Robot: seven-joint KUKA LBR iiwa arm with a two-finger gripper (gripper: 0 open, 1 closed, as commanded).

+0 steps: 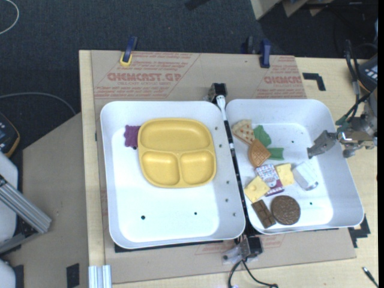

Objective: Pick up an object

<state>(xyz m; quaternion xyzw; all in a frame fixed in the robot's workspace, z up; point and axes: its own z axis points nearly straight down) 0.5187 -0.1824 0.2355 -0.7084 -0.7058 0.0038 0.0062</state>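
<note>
Several toy foods (267, 176) in the right bin (336, 212), just left of the jaws (321, 144); jaw state indiscernible

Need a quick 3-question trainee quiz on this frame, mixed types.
1. True or false: the yellow divided plate lies in the right bin.
2. Which item lies nearest the right bin's front edge? A) round brown cookie B) green piece C) waffle piece
3. Fill in: the purple item sits by the plate's ___ edge.

Key
1. False: it lies in the left bin.
2. A
3. Left, as the view shows it.
</note>
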